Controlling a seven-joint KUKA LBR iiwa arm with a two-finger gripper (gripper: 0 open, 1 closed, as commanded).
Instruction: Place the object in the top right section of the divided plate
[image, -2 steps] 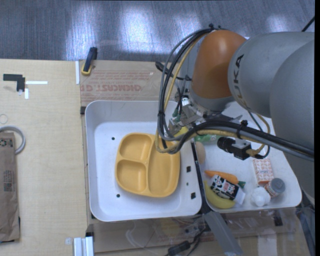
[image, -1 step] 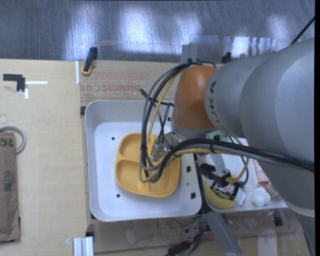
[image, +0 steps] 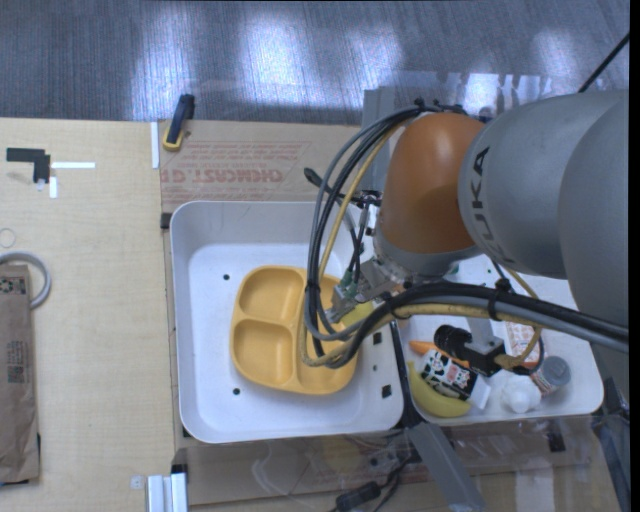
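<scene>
Grey arm casing (image: 545, 180) with its orange band (image: 430, 185) looms over the bench and hides the gripper, so whether anything is carried cannot be told. Below it, the yellow divided plate (image: 268, 325) sits in the left white bin (image: 200, 400), toward that bin's right wall, its right-hand sections under the black cables (image: 330, 300). Loose items, among them a banana (image: 440, 400), lie in the right bin (image: 590, 395). Judging by this, the wrist hangs just over the plate's right edge, where the target section lies.
</scene>
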